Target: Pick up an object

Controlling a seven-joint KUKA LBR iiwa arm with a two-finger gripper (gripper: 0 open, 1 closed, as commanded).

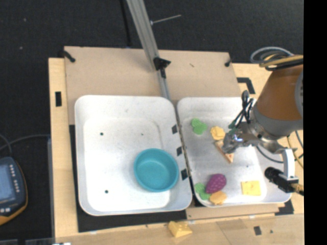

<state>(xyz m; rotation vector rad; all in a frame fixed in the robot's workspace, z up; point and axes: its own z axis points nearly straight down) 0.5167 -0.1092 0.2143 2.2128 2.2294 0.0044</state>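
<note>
Orange-banded grey arm is reaching into the right white bin (204,108), its gripper (229,146) hovering over a small orange wedge-shaped piece (228,157) near the bin's middle; a round blue plastic bowl (156,169) is sitting in the left white bin (112,116)

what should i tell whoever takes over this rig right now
Claw: low in the right bin, over a small orange wedge; finger state unclear.
Right bin: green piece, yellow piece, purple grapes, yellow square, plus a small green piece and an orange piece by the grapes.
Left bin: blue bowl.
A yellow piece lies on the bench in front of the bins.
Done: nothing visibly lifted.
Left: grasp and lift one object.
</note>
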